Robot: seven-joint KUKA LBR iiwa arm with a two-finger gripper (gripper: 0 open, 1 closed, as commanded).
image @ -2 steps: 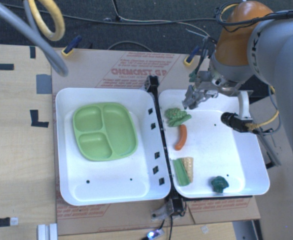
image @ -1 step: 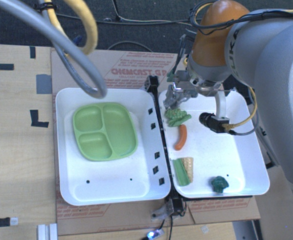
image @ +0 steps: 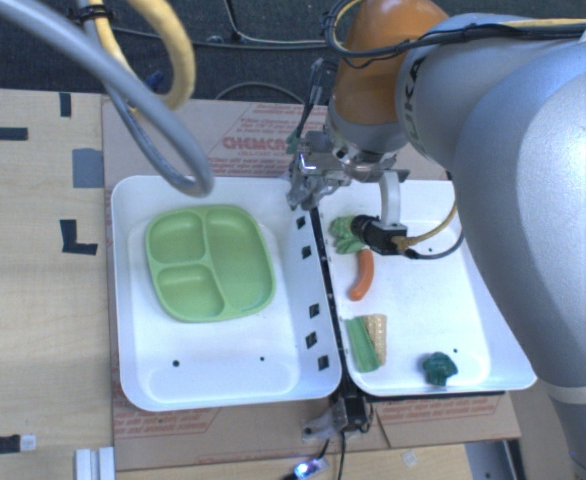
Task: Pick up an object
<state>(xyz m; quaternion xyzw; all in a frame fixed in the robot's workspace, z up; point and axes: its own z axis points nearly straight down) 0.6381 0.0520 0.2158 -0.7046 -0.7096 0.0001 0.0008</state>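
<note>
Overhead slanted view of the bench (image: 33, 298), which carries two shallow white bins separated by a central divider (image: 318, 288). The left bin (image: 213, 368) holds a green compartment plate (image: 210, 262), lying flat and well apart from the divider. The right bin (image: 473, 308) holds four toy foods: a green leafy piece (image: 344, 233) just beside the divider at its far end; an orange carrot (image: 361, 275) nearer the viewer than the leafy piece; a corn cob with green husk (image: 367, 342) close to the divider, nearer still; and a broccoli floret (image: 438, 368) well apart from the divider, near the front rim. The pincer (image: 318, 183) hangs above the divider's far end, close to the leafy piece; whether it is spread or pressed together cannot be told.
</note>
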